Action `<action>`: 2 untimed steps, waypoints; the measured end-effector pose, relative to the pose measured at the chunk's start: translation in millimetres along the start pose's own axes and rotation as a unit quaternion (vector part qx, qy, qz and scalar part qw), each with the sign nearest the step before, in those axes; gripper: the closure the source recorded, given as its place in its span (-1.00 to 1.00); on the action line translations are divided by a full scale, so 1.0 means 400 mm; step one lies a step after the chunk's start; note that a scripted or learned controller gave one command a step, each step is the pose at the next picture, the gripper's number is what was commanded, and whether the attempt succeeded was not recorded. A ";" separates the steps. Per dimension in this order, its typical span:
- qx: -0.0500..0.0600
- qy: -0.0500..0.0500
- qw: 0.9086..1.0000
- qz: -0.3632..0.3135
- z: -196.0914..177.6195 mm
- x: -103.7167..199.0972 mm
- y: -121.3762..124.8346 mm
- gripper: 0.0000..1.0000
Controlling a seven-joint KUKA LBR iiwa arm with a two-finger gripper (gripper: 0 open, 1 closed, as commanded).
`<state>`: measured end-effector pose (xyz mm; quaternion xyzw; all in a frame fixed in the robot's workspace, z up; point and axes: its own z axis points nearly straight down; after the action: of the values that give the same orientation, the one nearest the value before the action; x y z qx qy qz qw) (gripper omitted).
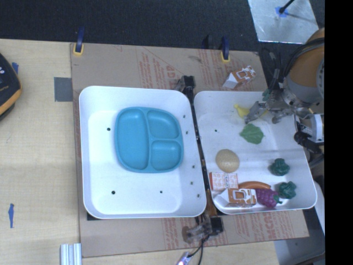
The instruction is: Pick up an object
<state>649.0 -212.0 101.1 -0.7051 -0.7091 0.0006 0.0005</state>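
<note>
The right white bin holds several toy foods. Among them are a small yellow piece, a green leaf, a tan round bun and two dark green broccoli pieces. Two small cartons, a sausage and a purple bunch lie by the near rim. My gripper hangs over the bin's far right part, just above and right of the leaf. It is open, with nothing between its fingers.
The left white bin holds a blue divided plate. A small carton lies on the cardboard beyond the right bin. Clamps hold the cardboard's far edge. The arm comes in from the right.
</note>
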 end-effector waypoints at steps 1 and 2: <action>0.001 0.000 1.000 -0.001 0.024 0.165 -0.116 -1.00; 0.000 0.000 1.000 0.000 0.022 0.071 -0.007 -1.00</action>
<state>645.9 -183.6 92.4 -0.7050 -0.7093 0.0005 0.0005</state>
